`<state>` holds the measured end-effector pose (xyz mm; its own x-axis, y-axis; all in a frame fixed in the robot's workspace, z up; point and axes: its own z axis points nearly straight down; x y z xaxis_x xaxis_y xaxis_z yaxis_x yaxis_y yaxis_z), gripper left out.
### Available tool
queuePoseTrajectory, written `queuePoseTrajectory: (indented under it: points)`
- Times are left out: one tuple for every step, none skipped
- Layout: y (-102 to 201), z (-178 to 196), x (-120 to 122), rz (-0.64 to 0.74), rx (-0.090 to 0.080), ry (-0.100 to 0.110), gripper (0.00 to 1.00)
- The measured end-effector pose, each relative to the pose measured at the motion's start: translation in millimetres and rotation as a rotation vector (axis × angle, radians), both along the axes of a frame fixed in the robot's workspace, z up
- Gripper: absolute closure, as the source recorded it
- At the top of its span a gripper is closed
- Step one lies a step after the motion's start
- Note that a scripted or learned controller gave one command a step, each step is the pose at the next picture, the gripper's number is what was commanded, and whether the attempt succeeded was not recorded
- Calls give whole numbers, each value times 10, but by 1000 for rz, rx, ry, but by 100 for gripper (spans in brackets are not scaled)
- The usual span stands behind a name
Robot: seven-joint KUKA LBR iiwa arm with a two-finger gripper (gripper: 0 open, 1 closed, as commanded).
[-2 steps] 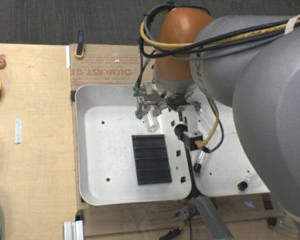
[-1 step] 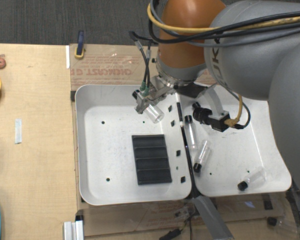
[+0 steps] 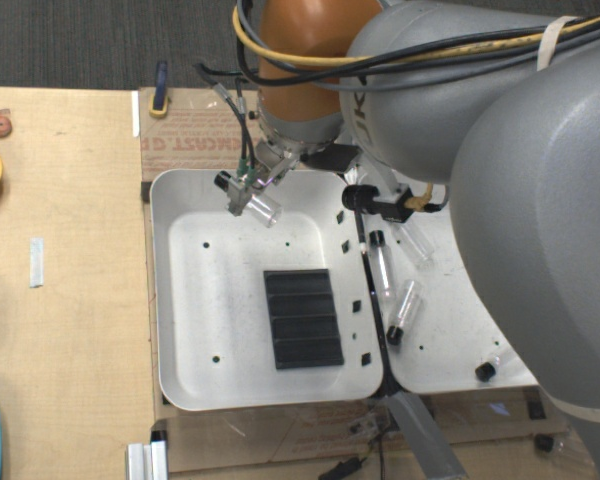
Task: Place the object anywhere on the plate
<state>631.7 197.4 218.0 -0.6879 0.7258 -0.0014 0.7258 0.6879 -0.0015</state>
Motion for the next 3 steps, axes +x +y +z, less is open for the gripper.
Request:
queuePoseTrajectory:
  points:
    - [201,90,-552,78,0,1,100]
    - [189,-308,-636,101,0,2,100]
    - [-51,-195,-1274,-192,-1,3,100]
